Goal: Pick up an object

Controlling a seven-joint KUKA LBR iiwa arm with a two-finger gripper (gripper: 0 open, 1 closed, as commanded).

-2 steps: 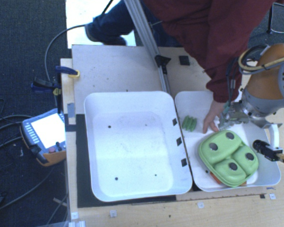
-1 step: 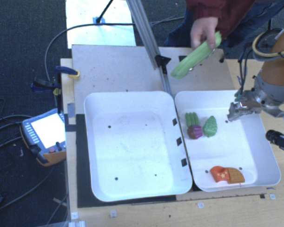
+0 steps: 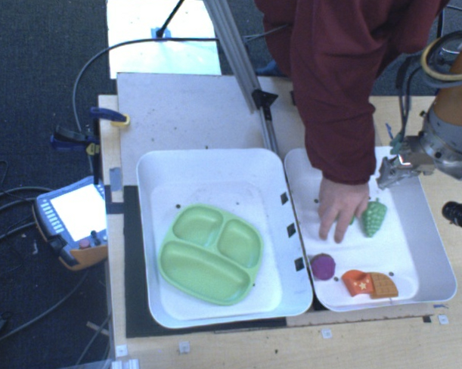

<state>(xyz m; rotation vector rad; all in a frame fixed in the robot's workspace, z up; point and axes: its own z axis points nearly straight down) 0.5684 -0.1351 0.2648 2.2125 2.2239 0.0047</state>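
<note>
Bench (image 3: 221, 347): pale wood along the near edge, dark mat under the bins, small white tags near the front.
Orange piece (image 3: 368, 284): near right corner of the right bin, flat toy food, orange-red end joined to a tan waffle-textured wedge; exact kind hard to make out.
Purple ball (image 3: 322, 266): round, matte, just left of the orange piece, close to the bin's left wall.
Green plate (image 3: 211, 253): smooth light-green plastic, rounded, three compartments, lying flat in the left bin.
Left bin (image 3: 153, 220): shallow, white, glossy, rounded corners.
Right bin (image 3: 434, 264): same white shell, touching the left bin along the middle seam, black clips on that seam.
Green bumpy thing (image 3: 374, 217): knobbly, oval, mid-right bin, just beside the fingertips.
Hand (image 3: 341, 208): person's bare hand, fingers pointing down into the right bin, dark red sleeve above, body cut off at the top.
Gripper (image 3: 392, 172): metallic, at the far right rim of the right bin, above the bumpy thing and apart from it; jaws small and blurred, cannot tell whether spread or closed; nothing seen between them.
Pendant (image 3: 73, 219): left of the bench, lit screen, orange-and-grey casing.
Board (image 3: 187, 106): flat, grey-white, speckled, behind the bins, metal bar slanting across.
</note>
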